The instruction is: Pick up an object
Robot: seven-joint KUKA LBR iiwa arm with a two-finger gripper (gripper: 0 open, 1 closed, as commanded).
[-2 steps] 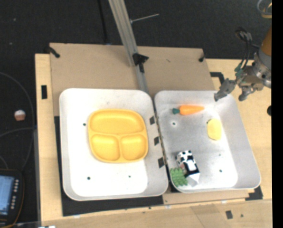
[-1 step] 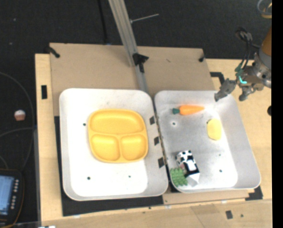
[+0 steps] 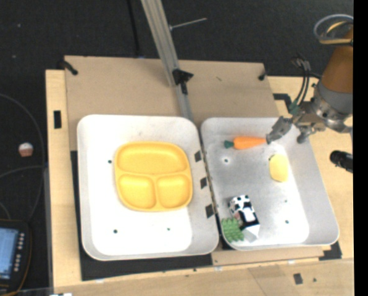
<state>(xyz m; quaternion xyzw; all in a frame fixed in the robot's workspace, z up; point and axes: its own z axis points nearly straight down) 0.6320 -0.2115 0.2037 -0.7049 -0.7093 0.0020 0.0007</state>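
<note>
carrot [image 3: 248, 143] | just left of gripper [image 3: 290, 131] (fingers spread) | right bin [image 3: 307, 221]

The two shallow white bins, the left bin [image 3: 97, 184] and the right bin [image 3: 307, 208], look like smooth plastic with a soft sheen. In the left bin the yellow three-part plate [image 3: 153, 175] is glossy plastic. In the right bin the orange carrot-shaped toy [image 3: 248, 143] and the pale yellow lemon-shaped toy [image 3: 279, 168] look like smooth, matt plastic. The tan bench top [image 3: 128, 88] under the bins is matt, like board. Behind the bins a slanted rail [image 3: 162, 36] looks like brushed metal.
</note>
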